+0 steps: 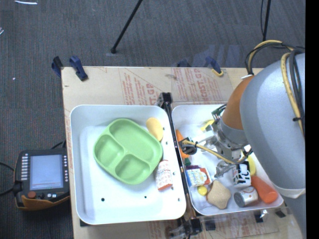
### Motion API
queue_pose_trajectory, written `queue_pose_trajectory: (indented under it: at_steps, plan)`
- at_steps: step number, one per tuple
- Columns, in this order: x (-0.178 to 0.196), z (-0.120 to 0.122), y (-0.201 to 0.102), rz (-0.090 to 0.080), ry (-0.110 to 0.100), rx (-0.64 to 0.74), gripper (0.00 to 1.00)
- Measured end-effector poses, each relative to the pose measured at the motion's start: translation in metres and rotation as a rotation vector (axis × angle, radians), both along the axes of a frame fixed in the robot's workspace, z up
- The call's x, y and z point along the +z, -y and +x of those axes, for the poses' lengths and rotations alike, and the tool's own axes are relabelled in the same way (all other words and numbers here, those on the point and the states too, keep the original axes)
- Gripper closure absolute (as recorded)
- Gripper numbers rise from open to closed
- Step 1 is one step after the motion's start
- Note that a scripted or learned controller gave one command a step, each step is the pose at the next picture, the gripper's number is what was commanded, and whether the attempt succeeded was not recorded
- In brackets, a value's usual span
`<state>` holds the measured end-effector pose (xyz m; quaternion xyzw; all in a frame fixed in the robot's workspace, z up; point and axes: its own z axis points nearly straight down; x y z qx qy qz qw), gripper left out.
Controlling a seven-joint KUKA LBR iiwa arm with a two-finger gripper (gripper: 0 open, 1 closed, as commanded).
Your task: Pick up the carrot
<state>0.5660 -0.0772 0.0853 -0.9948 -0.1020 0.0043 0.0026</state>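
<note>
Two white bins sit on the bench (114,83). Claw (225,169), grip state unclear, hangs over the right bin (192,114); carrot (263,189) lies just beside it.

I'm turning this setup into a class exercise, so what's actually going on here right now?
A grey robot arm reaches in from the right over the right-hand bin, which holds a clutter of small items. Its hand sits low among them. An orange carrot lies near the bin's right edge beside a small metal can, apart from the hand. The left bin holds a green divided plate, a yellow piece and a small bottle.
</note>
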Motion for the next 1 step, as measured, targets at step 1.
queue_pose_trajectory:
  at_steps: [1]
  plan:
    - [0.0171,0.0581,0.0002,-0.001,0.006,0.082,0.0]
